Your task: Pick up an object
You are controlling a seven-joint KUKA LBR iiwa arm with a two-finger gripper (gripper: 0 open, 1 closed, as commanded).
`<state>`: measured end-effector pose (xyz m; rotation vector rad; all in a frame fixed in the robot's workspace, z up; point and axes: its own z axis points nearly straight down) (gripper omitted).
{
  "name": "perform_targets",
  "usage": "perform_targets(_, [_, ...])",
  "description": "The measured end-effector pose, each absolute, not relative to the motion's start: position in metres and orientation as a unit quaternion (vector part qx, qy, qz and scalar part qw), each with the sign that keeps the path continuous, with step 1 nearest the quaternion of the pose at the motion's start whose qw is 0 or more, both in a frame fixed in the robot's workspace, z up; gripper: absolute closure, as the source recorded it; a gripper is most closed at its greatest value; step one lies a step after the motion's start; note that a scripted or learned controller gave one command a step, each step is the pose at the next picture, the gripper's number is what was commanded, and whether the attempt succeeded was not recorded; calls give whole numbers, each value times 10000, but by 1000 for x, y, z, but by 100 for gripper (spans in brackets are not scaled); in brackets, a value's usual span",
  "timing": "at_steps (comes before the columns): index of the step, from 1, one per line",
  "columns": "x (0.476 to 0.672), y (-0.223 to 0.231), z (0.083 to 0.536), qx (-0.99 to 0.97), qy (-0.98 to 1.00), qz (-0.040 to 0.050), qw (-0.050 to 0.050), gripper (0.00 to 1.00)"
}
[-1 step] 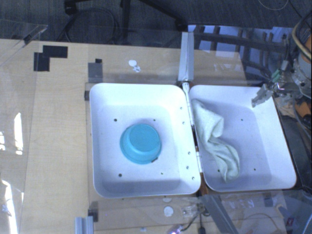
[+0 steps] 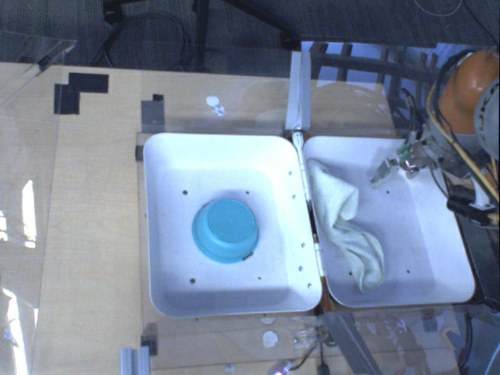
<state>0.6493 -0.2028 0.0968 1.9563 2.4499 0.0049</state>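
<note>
You're still in the approach: the gripper hangs beside the white towel, fingers apart on nothing; next, lower it onto the towel's folds

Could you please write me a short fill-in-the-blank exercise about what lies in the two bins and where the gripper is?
1. The blue bowl lies in the ____ bin as the camera sees it.
2. The white towel lies crumpled in the right bin, against its ____ wall.
3. The bowl rests with its opening facing ____.
4. The gripper hangs over the ____ bin, apart from the towel.

Missing words: left; left; down; right
</note>
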Motion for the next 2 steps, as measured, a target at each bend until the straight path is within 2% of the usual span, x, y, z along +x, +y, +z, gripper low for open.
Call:
perform_targets(1, [652,-201,109,6220,7830,27,62,100])
perform_targets(2, [671,-148,231,6098,7925,21,38,100])
